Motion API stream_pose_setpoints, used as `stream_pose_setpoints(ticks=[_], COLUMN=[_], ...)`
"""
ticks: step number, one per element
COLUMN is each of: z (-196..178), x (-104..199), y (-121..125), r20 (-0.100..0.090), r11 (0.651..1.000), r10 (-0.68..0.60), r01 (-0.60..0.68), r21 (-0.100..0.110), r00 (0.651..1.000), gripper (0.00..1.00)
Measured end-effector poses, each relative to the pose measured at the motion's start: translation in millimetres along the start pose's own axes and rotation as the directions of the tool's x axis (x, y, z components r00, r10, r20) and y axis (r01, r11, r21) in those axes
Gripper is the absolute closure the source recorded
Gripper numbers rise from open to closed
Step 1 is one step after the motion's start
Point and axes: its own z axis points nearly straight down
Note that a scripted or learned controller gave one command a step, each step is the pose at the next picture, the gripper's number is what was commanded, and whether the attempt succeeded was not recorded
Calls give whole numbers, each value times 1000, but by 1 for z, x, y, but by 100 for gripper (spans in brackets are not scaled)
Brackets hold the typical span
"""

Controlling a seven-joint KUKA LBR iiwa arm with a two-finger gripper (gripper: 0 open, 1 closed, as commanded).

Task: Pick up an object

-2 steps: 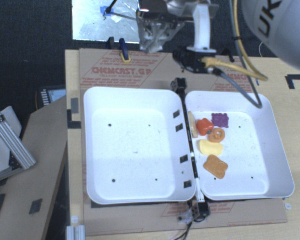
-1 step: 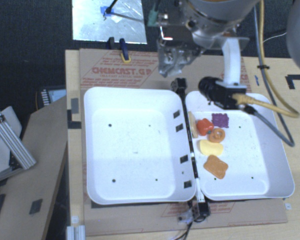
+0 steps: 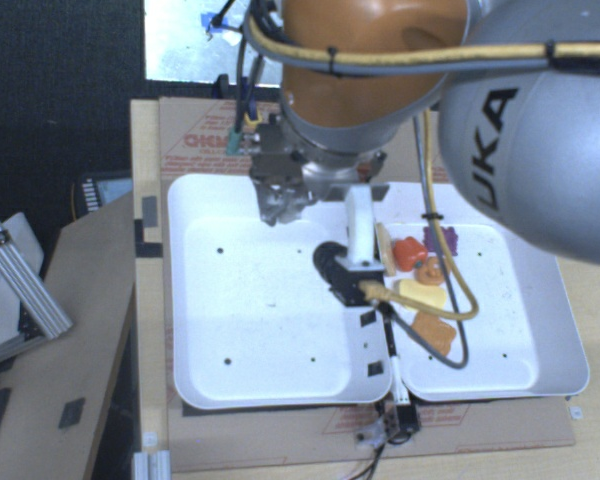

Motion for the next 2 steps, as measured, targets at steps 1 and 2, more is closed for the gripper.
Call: stream_pose_setpoints(ticks=[1,2], z=[-137,-128], x=[-2,-2], y=[-30,-29], r20=[-13,-6], r11=[1000,1000], r10=[0,2], r01=[-1,-2], r21=[-28,-14], r00=[1000,1000], gripper=[100,0])
